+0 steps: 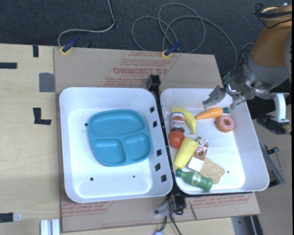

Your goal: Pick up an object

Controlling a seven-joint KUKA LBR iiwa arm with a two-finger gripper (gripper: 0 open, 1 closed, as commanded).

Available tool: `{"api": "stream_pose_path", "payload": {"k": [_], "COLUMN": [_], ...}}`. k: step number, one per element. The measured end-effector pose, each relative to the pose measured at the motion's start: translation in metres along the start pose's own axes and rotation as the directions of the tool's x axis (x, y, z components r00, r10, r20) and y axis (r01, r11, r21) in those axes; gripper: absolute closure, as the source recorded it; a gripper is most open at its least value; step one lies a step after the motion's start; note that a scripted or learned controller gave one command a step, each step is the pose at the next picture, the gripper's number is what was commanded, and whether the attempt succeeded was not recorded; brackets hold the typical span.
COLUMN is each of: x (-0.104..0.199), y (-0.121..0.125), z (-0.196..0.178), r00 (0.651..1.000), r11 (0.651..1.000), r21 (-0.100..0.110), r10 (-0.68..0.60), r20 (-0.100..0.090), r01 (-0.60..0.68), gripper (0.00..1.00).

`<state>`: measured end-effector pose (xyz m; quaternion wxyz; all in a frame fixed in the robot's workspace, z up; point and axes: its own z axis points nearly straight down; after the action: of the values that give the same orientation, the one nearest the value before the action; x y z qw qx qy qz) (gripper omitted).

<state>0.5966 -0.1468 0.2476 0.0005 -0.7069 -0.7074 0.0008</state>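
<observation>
Gripper (224, 96) sits over the right bin (250, 146) at its two o'clock corner, fingers spread apart, nothing between them. Toy carrot (209, 113) lies just beside it at seven o'clock, untouched; pink doughnut (225, 124) lies close at six o'clock. Blue divided plate (119, 136) occupies the left bin (73, 131).
</observation>
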Motion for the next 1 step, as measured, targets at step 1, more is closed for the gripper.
{"api": "stream_pose_path", "payload": {"k": [1], "x": [0.0305], "y": [0.0282], "z": [0.139], "r00": [1.0], "r11": [1.0], "r21": [-0.001], "r10": [0.0], "r20": [0.0], "r01": [0.0], "gripper": [0.0]}}
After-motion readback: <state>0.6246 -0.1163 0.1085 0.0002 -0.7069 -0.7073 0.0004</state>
